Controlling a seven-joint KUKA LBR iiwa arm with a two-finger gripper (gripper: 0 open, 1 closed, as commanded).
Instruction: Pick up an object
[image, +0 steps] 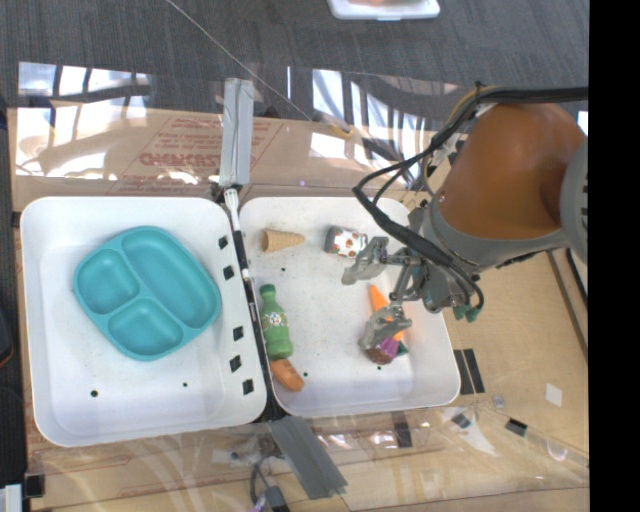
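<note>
1. The pincer (375, 295) hung over the right half of the right bin (440, 375), its two fingers spread wide, one tip toward the bin's far side and one toward the near side, nothing between them.
2. A small orange carrot (377, 297) lay in the gap between the fingertips, not pinched.
3. A dark purple-and-yellow object (385, 350) sat right under the near fingertip; whether they touched could not be told.
4. A printed small can (344, 240) lay just beyond the far finger.
5. Left of the pincer stretched bare bin floor, then a green bottle (274, 322), an orange sausage-like piece (287, 374) and an ice-cream cone (282, 240) along the left edge.
6. The left bin (45, 400) held a teal divided plate (146, 291), well apart.
</note>
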